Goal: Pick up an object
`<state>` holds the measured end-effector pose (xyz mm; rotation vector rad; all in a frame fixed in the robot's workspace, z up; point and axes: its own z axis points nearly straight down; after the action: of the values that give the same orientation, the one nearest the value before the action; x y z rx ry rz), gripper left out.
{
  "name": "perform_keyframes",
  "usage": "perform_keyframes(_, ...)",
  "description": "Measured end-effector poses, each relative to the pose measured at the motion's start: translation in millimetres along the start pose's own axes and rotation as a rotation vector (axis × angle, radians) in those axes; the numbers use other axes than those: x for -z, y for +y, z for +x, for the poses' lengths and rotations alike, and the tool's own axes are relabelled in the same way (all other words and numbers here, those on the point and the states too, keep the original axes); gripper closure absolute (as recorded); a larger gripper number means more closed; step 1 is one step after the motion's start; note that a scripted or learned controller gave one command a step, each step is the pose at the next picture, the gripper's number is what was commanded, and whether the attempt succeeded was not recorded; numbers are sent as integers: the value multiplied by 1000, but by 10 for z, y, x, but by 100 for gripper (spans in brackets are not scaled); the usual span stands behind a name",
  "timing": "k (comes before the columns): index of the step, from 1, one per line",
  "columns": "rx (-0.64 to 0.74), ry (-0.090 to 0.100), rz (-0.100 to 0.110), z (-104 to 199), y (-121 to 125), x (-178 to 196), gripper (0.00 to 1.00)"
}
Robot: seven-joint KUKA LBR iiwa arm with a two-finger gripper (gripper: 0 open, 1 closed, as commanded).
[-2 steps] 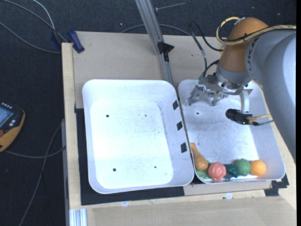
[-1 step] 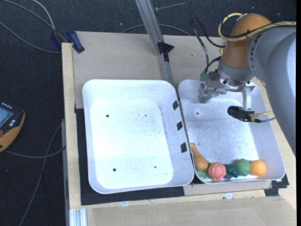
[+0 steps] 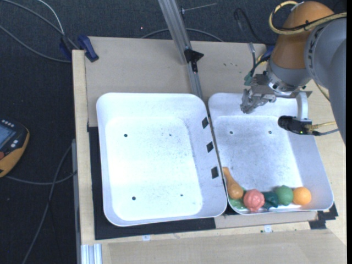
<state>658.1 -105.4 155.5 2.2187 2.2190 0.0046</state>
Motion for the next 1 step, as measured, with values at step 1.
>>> perform_keyframes(1,0,0,-2,-11,-15,633,100)
